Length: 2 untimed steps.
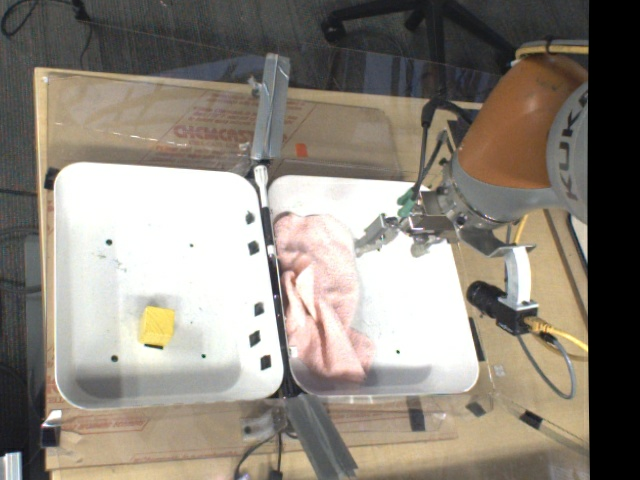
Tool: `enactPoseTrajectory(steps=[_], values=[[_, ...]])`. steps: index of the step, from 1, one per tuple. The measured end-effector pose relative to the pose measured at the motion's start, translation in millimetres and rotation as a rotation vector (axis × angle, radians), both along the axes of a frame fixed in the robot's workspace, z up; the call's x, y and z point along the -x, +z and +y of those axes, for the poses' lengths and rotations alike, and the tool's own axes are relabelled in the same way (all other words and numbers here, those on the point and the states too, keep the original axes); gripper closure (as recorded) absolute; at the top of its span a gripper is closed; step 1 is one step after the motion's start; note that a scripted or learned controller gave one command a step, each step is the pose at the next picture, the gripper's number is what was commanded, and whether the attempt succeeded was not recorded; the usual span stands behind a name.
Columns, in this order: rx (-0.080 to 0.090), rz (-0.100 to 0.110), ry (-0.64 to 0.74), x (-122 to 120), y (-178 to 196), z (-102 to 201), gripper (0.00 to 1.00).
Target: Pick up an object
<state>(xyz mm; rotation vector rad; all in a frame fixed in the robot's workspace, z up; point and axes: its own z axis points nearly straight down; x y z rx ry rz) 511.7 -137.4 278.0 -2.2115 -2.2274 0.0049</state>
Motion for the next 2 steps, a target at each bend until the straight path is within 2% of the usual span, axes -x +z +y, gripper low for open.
enactPoseTrajectory(steps=[1, 2], values=[[-0.001, -0.005, -0.027, -14.1, -185.5, -3.7, 0.00], [0.000, -0.005, -0.021, -14.9, -175.3, -3.4, 1.00]])
